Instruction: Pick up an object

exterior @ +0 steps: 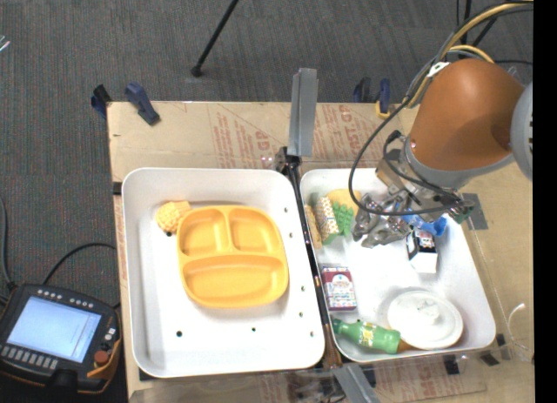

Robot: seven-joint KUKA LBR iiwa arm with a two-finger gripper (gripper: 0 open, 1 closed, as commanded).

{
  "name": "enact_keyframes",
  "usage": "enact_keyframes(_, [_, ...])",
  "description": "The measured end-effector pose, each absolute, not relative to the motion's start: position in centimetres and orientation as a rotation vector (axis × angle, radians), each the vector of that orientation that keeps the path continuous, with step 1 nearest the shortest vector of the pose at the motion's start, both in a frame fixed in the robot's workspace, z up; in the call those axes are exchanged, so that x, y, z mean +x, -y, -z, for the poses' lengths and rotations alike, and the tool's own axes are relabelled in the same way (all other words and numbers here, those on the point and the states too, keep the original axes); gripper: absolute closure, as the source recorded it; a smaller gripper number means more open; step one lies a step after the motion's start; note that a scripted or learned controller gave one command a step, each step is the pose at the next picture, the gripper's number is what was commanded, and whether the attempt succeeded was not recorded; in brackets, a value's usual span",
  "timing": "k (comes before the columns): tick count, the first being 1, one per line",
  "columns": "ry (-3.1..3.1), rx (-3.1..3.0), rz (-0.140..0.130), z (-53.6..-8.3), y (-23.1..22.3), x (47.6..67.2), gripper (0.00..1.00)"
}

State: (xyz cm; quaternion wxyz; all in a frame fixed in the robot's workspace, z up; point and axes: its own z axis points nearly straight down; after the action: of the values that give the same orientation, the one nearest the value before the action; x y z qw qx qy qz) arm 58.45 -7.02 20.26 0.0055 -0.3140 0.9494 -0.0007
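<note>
My gripper [379,229] hangs over the upper middle of the right bin [484,292], below the arm's orange band. It is open, with nothing between its fingers. Just to its left lie a yellow and green corn-like toy [335,212] and a small patterned packet [324,220]. A small white and blue box [423,250] lies just to its right. Nearer the front of this bin are a red card box [338,288], a green bottle [369,335] on its side and a round white lid [424,319].
The left bin [148,305] holds a yellow divided plate [232,256], with a small yellow corn piece [171,214] at the plate's upper left corner. A grey post [302,118] stands behind the wall between the bins. A teach pendant [54,333] lies at the lower left.
</note>
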Motion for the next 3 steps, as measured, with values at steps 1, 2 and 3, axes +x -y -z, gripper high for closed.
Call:
enact_keyframes(1, [-2.762,-1.504,-0.011,-10.9,10.9,57.0,1.0])
enact_keyframes(2, [-2.759,-1.501,-0.006,-11.1,10.9,57.2,0.0])
enact_keyframes(3, [-2.632,-1.709,-0.007,-8.7,9.0,64.2,0.0])
